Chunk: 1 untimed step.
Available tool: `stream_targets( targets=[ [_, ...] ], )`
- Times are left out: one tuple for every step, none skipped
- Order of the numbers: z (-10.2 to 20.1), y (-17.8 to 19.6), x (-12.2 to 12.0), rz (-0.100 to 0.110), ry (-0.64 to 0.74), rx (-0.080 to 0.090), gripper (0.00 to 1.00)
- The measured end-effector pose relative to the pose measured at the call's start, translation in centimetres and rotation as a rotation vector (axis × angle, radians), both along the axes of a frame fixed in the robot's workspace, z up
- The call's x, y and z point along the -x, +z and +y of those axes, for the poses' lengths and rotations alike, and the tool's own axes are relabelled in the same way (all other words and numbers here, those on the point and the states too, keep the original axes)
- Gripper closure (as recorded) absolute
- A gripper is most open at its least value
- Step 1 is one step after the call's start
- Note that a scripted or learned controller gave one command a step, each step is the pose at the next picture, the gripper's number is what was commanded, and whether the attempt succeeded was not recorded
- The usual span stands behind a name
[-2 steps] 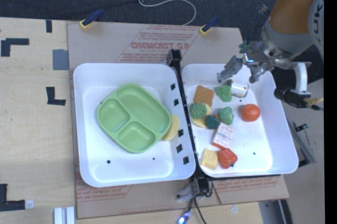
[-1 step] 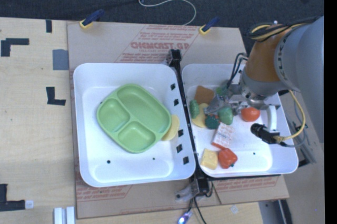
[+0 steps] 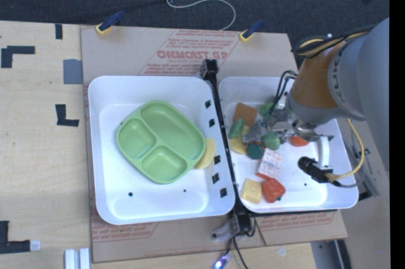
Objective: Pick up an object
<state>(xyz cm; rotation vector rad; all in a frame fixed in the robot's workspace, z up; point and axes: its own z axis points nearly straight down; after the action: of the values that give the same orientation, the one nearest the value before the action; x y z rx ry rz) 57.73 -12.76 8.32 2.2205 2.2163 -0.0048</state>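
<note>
Toys (image 3: 254,135) lie heaped in the right bin (image 3: 335,198), and my gripper (image 3: 269,130) is down among them; I cannot tell how its jaws stand. Packed this tightly, I judge a closing could catch two pieces or squeeze one sideways.

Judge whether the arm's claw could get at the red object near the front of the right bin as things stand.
Probably yes. The red object lies uncovered in the right bin, beside a yellow piece. The claw is over the same bin, with nothing above the object.
</note>
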Motion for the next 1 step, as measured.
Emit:
stream_targets(
  targets=[
    [0.95, 0.14, 2.19, -0.003, 0.000, -0.001, 0.00]
  ],
)
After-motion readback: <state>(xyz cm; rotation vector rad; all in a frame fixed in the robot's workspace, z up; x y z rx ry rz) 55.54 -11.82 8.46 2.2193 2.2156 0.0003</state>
